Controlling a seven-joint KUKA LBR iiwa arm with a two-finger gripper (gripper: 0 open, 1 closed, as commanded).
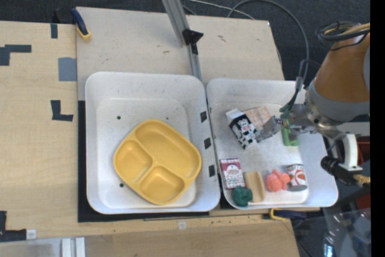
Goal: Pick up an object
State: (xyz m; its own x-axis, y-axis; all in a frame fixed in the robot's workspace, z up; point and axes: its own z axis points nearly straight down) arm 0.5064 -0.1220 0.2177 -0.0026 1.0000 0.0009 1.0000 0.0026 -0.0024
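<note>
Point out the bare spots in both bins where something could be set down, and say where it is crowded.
Left bin: bare floor along the far side and left edge, around the yellow tray.
Right bin: bare at the far end, beyond the milk carton, and in the middle between carton and near row.
Crowded: the near edge, with the red box, green toy, can, and around the gripper.

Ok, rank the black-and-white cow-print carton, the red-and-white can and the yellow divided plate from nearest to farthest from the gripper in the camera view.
1. Black-and-white cow-print carton, right bin, just left of the gripper.
2. Red-and-white can, right bin's near right corner, below the gripper.
3. Yellow divided plate, left bin, far left.
</note>
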